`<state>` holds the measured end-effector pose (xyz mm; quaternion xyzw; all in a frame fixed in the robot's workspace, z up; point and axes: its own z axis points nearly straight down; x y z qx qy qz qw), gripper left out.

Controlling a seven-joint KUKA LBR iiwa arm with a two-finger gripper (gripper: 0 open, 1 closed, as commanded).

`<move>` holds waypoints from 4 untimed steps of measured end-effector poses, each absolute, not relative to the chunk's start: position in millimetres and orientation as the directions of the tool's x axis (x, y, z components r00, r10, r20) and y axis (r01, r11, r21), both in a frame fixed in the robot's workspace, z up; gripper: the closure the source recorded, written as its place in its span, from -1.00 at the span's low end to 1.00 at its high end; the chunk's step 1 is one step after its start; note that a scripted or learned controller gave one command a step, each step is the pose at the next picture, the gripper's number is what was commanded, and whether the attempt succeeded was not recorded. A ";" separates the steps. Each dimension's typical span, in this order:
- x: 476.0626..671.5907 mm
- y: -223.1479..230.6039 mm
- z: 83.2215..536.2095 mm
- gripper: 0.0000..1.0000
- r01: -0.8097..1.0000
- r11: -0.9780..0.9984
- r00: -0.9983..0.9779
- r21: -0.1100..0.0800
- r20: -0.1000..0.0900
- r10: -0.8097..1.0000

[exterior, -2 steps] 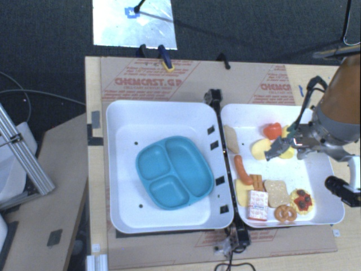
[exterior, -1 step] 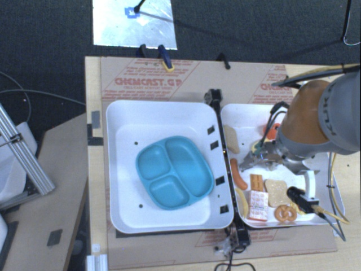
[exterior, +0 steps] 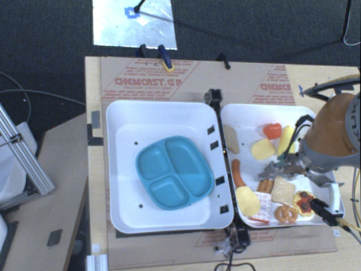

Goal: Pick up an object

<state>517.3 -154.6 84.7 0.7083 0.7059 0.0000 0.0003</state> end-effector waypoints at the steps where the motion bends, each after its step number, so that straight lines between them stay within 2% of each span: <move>1: 514.3 -84.0 85.6 -1.00 1.000 0.002 -0.002 0.006 -0.009 1.000; 2: 514.9 -84.4 95.3 1.00 1.000 0.001 -0.001 0.004 -0.003 1.000; 3: 593.3 -30.5 190.8 1.00 1.000 0.012 -0.012 0.015 0.000 1.000; 4: 650.7 33.5 230.4 1.00 1.000 0.010 -0.010 0.010 0.001 1.000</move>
